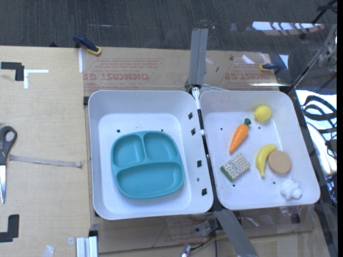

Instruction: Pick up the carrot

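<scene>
An orange carrot (239,136) with a green top lies slantwise in the middle of the right white bin (214,111), its green end pointing up and right. It lies free, with nothing touching it. A yellow lemon (262,113) sits just beyond its green tip.
Also in the right bin: a yellow banana (262,158), a round tan cookie (280,162), a green-white patterned block (235,167) and a white crumpled lump (291,189). The left bin (99,159) holds a teal divided plate (148,164). Scissors (5,159) lie on the bench far left.
</scene>
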`<state>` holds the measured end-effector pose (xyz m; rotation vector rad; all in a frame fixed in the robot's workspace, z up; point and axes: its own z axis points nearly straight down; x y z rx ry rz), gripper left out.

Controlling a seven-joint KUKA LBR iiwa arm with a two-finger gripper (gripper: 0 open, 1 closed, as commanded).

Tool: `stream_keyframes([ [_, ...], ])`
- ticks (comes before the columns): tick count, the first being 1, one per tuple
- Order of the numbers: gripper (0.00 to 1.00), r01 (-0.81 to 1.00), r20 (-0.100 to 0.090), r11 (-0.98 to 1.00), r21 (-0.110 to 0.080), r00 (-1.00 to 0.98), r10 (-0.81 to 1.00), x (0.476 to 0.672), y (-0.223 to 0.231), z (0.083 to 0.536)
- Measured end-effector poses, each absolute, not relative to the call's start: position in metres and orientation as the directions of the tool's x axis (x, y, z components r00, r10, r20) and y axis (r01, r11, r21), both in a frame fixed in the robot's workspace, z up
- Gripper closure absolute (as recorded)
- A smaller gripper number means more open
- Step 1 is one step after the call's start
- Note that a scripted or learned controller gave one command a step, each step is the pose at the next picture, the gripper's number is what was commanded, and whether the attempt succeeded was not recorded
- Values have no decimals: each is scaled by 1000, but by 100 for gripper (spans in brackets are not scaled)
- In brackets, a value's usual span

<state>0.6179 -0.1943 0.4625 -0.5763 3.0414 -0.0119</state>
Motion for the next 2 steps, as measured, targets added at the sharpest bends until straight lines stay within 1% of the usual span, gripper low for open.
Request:
stream_keyframes([
  [1,100,-585,-9,811,-6,-811,-585,661,-222,491],
  [2,100,-584,-19,812,-11,-812,-584,663,-221,500],
])
